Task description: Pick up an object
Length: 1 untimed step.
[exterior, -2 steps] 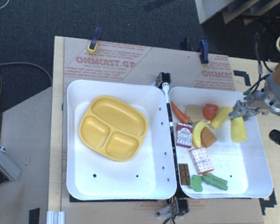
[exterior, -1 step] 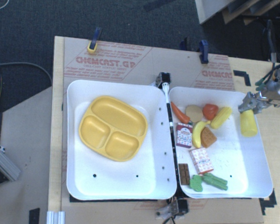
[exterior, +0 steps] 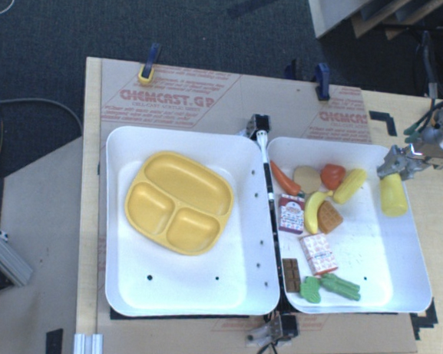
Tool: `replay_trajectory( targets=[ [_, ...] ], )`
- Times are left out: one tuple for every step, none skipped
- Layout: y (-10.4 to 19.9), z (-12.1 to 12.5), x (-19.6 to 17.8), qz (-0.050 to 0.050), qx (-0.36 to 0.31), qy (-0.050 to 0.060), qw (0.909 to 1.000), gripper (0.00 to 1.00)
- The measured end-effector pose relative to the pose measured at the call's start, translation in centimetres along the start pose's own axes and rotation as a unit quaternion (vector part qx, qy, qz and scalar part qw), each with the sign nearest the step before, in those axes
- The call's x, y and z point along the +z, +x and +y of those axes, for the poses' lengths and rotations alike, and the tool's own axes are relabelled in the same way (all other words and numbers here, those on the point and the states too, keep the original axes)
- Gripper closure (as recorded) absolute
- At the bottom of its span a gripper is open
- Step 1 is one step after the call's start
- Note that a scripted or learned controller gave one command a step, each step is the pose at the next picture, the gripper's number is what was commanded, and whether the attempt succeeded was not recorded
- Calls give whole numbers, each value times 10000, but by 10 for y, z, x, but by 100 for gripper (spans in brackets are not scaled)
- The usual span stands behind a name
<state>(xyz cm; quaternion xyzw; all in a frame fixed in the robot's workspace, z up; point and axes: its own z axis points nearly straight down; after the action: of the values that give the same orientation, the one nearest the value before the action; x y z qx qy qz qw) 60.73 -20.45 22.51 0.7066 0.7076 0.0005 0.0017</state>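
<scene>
Yellow plastic, a cylinder (exterior: 393, 195), lay near the right bin's (exterior: 411, 251) far right wall, directly under the gripper (exterior: 398, 166), whose opening could not be judged. A clean grasp would need the descent centred across its short width.

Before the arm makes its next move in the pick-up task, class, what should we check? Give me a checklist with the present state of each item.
1. Gripper is over the right bin: ok, at its upper right rim.
2. A target lies close by: ok, the yellow cylinder is just below the gripper.
3. Object held between the fingers: cannot tell.
4. Target has free space around it: ok, the yellow cylinder lies apart from the cluster around the tomato.
5. Yellow divided plate in the left bin is out of the way: ok.
</scene>
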Motion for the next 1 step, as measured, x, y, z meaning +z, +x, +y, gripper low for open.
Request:
replay_trajectory(
  targets=[
    [43, 7, -4, 12, -17, 11, 10000, 100]
  ],
)
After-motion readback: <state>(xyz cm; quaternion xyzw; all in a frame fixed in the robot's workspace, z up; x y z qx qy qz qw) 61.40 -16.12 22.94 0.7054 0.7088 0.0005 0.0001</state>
